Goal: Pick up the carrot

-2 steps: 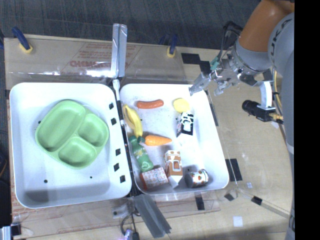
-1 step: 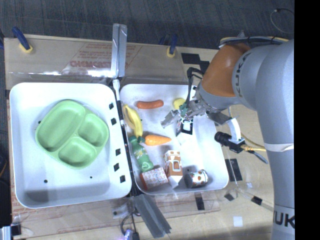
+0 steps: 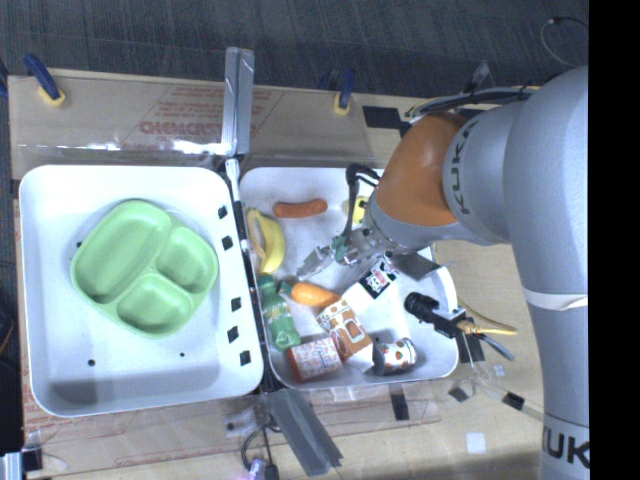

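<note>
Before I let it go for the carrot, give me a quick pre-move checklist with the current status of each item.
1. Carrot in view, in the right bin: ok.
2. Gripper above the right bin, near the carrot: ok.
3. Gripper directly over the carrot: not ok, it sits up and slightly right of it.
4. Space around the carrot: not ok, the green bottle and orange carton crowd it.
5. Nothing already in the gripper: cannot tell.
6. Banana clear of the descent path: cannot tell.
</note>
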`<move>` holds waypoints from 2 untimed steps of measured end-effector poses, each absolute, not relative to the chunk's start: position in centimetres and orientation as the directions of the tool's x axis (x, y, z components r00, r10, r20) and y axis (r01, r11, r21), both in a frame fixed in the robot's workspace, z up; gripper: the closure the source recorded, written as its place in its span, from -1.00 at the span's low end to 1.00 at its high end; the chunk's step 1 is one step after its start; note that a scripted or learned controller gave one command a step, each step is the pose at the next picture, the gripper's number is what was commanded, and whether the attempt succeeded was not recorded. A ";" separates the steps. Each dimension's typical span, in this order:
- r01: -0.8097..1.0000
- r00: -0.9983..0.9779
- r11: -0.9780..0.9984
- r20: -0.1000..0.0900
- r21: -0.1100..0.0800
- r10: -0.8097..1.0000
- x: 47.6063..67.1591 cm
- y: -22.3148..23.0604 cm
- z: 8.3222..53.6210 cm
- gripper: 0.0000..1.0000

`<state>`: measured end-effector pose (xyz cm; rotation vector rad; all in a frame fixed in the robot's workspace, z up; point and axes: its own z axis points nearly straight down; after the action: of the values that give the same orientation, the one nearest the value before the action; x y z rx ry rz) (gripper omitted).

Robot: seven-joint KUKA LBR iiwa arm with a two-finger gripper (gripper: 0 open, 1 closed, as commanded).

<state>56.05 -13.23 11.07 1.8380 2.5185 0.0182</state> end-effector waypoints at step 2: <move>0.969 -0.249 0.249 0.000 -0.003 0.969 54.6 -12.4 9.1 -1.00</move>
<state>54.63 -12.37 9.10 1.9264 2.4838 -0.0032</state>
